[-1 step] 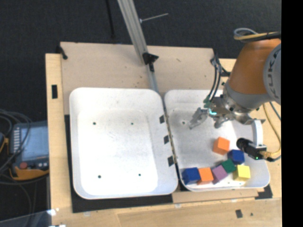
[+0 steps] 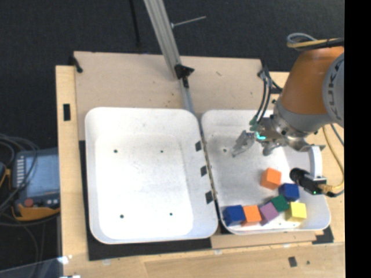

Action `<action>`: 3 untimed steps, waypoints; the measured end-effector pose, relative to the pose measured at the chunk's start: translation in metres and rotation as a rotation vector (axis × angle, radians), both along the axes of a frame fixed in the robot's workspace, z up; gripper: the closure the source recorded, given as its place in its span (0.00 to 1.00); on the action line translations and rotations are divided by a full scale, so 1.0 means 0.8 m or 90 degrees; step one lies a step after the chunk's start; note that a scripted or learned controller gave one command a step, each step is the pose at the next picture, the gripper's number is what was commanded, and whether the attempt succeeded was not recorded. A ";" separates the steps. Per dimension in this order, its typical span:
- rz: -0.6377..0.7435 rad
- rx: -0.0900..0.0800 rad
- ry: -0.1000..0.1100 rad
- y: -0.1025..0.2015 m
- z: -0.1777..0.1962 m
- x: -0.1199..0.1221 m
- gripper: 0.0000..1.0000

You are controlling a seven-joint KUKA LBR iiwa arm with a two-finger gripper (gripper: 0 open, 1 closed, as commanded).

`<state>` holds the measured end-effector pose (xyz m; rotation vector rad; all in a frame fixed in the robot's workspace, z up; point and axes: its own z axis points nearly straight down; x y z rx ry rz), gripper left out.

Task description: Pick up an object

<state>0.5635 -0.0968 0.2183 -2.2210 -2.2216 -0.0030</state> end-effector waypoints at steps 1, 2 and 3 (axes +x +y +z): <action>-0.002 -0.002 0.004 -0.007 -0.078 -0.004 0.00; -0.002 -0.002 0.004 -0.009 -0.144 -0.006 0.00; -0.006 0.001 -0.001 -0.007 -0.126 -0.003 1.00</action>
